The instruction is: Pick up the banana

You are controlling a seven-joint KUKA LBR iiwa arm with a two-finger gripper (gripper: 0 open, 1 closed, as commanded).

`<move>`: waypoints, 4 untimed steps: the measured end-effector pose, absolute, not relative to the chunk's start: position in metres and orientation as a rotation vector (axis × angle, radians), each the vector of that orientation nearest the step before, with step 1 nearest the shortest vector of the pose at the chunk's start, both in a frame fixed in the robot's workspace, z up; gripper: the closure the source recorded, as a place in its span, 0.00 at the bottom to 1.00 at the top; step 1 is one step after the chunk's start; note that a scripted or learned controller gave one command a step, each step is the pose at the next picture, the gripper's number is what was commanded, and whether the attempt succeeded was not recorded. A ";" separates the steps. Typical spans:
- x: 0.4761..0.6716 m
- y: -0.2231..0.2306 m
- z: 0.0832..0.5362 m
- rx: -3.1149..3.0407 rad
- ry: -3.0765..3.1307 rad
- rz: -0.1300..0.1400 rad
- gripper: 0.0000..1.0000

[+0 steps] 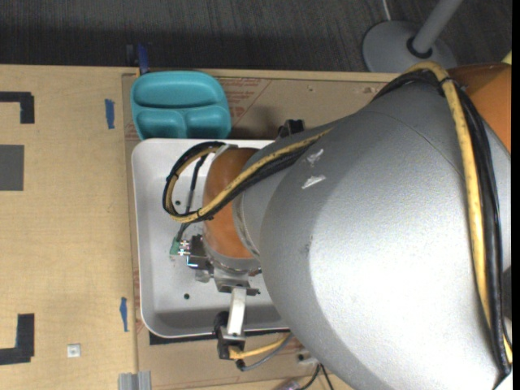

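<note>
Lying across the left of the view is a brown bench top (65,218), which is carrying black tape marks (18,108) at its 9 o'clock edge and short blue tape strips (110,114) nearer the middle. A white bin (154,299) is sitting just right of those strips, its rounded rim showing along its 9 o'clock and 6 o'clock sides. A teal moulded tray (180,104) is resting just outside the bin at its 12 o'clock side, touching or nearly touching the rim.

Black and yellow cables (183,181) are looping over the bin's 12 o'clock half and running onto the arm. The orange band (223,201) is standing over the bin's middle, with the gripper (214,275) hanging below it toward 6 o'clock, close to the bin floor. Whether the gripper is open or closed, and whether it is holding anything, cannot be told, as the wrist is covering it.

The grey arm (382,242) is covering the bin's 3 o'clock side. Where the banana is lying cannot be told.

A grey stand base (398,45) is sitting on dark carpet at 1 o'clock.
</note>
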State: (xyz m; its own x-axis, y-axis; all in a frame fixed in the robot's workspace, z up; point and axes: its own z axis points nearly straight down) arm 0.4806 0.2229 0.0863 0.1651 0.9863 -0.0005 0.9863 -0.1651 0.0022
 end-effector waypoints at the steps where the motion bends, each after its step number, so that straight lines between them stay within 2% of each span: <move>1: 0.480 0.223 0.096 2.397 2.029 0.000 1.00; 2: 0.480 0.224 0.106 2.397 2.029 0.000 1.00; 3: 0.481 0.226 0.087 2.842 1.341 0.009 1.00; 4: 0.488 0.223 0.086 2.288 2.154 -0.005 1.00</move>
